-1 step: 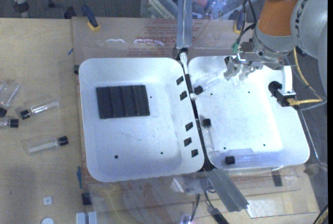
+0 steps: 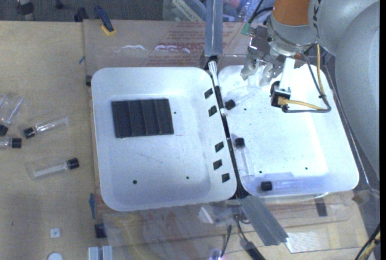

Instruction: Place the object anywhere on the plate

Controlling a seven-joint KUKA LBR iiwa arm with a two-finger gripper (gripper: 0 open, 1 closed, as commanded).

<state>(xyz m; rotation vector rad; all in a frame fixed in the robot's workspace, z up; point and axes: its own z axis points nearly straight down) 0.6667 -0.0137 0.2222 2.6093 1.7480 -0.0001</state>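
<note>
Over the right bin [image 2: 313,156], near its far-left corner, I see the gripper [image 2: 260,72] lowered; I cannot tell its state through the glare. I judge this the pick stage: a clear vial [image 2: 278,183] lies along the near wall. The dark plate [image 2: 142,117] sits in the left bin [image 2: 151,180]. Next move calls for a confirmed grasp, then carrying left.

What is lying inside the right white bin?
In the right bin, clear vials with black caps: one along the front wall, one by the divider. The gripper hovers over the back corner; what lies beneath it is covered.
</note>
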